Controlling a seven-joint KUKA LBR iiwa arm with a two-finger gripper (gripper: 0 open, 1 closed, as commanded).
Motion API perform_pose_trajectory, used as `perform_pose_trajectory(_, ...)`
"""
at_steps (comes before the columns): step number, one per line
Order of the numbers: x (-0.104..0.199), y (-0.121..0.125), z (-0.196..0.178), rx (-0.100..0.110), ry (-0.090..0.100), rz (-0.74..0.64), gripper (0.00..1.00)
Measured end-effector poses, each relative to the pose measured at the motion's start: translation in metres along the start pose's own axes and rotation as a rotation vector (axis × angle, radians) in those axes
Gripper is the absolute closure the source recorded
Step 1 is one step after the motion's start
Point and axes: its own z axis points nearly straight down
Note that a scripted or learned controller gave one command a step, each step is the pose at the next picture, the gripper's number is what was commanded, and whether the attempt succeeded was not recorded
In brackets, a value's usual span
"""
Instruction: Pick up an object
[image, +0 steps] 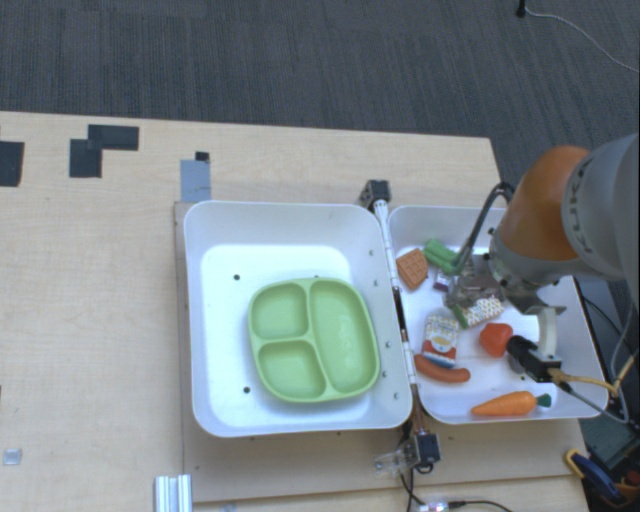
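Gripper (466, 293) down in the right bin (570, 405), among the toys, just above the small patterned box (478, 310). Can't tell the fingers' state. Looks like the grasp step; next: close on the box, lift straight up, avoid the tomato (494, 339).

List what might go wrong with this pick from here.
1. The gripper hangs over a tight cluster in the right bin: a green piece, a patterned block and a red ball lie close together, so it may nudge neighbours or catch two.
2. The carrot lies by the bin's near wall, likely awkward to reach.
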Motion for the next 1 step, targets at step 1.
perform_pose_trajectory(1,0.0002,-0.0003,0.0006,0.001,0.000,-0.001,0.00)
